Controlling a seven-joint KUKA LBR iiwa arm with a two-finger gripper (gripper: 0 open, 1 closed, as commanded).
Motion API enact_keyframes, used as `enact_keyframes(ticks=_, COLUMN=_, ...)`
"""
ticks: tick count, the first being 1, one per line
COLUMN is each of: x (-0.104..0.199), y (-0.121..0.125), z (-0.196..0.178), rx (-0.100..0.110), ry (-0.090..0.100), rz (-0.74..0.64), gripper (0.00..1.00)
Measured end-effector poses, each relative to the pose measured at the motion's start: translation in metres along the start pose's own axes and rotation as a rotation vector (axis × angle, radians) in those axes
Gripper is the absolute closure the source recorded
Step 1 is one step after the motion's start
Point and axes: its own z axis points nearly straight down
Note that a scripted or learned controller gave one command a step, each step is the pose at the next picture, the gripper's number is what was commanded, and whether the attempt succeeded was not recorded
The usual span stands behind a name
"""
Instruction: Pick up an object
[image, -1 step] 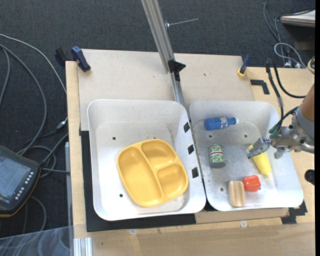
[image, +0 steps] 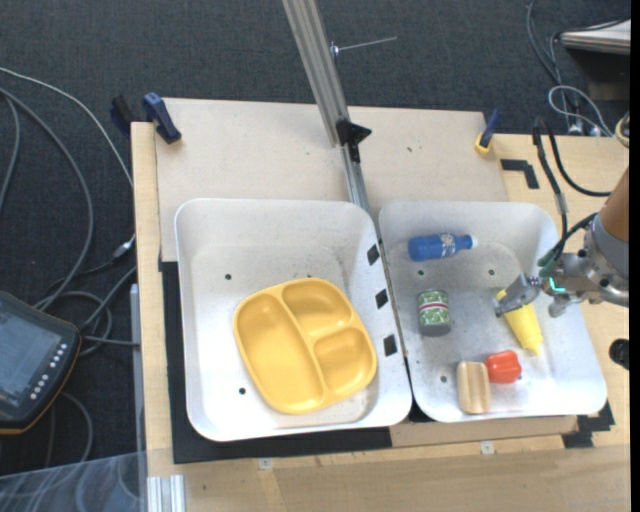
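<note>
My gripper (image: 537, 300) reaches in from the right over the right bin (image: 575, 395). It is open, its two dark fingers spread either side of the upper end of a yellow bottle-like object (image: 527, 330) that lies on the bin floor. Whether the fingers touch it cannot be told. Elsewhere in the same bin lie a blue bottle (image: 438, 246) at the back, a green can (image: 433, 310) in the middle, a red object (image: 503, 367) and a tan block (image: 472, 387) near the front.
The left bin (image: 200, 250) holds a yellow divided plate (image: 305, 345). A metal pole (image: 320, 70) slants down to the gap between the bins. Cables hang at the right beside the arm.
</note>
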Motion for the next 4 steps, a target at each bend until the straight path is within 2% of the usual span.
enact_keyframes(ticks=1, x=0.008, y=-0.003, z=0.046, rx=0.006, ry=0.002, rz=0.000, gripper=0.00)
enact_keyframes(ticks=2, x=0.004, y=0.005, z=0.097, rx=0.006, ry=0.001, rz=0.000, gripper=0.00)
enact_keyframes(ticks=3, x=0.005, y=0.004, z=0.121, rx=0.005, ry=0.001, rz=0.001, gripper=0.00)
enact_keyframes(ticks=4, x=0.005, y=0.006, z=0.109, rx=-0.001, ry=0.001, rz=0.000, gripper=1.00)
